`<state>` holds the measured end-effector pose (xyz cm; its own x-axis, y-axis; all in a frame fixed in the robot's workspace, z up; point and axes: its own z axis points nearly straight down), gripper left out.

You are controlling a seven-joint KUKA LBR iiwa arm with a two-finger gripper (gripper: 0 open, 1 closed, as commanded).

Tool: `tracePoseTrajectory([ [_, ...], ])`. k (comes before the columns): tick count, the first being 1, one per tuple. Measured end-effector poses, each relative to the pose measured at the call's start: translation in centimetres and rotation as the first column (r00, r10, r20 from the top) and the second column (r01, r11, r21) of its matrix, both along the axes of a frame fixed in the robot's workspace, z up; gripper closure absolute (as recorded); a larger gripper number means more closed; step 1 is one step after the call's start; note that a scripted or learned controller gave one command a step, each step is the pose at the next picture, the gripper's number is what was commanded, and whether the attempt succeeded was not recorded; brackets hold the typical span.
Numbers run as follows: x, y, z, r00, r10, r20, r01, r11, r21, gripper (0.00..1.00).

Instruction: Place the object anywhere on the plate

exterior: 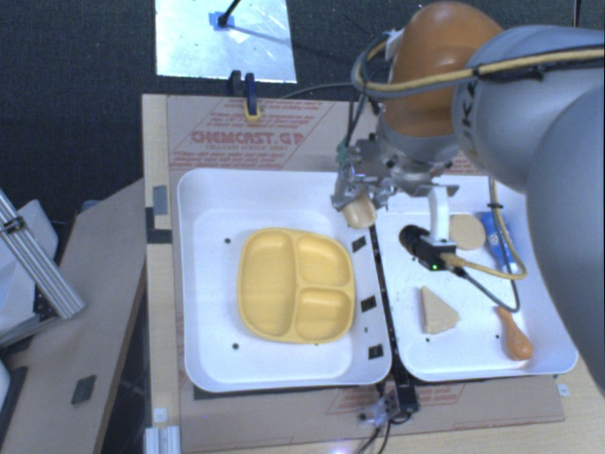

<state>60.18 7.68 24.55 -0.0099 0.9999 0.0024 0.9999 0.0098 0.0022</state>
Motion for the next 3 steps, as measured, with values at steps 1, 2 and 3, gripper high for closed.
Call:
tracePoseTrajectory([
  [1, 0.43, 3.8, -2.3, 1.0, -0.002, -0.003, 0.002, 1.0, -0.001, 1.0],
  [2, 0.19, 3.92, -1.49, 1.0, -0.004, -0.001, 0.004, 1.0, -0.001, 1.0],
  [3, 0.19, 3.91, -1.52, 1.0, -0.004, -0.001, 0.004, 1.0, -0.002, 0.0],
])
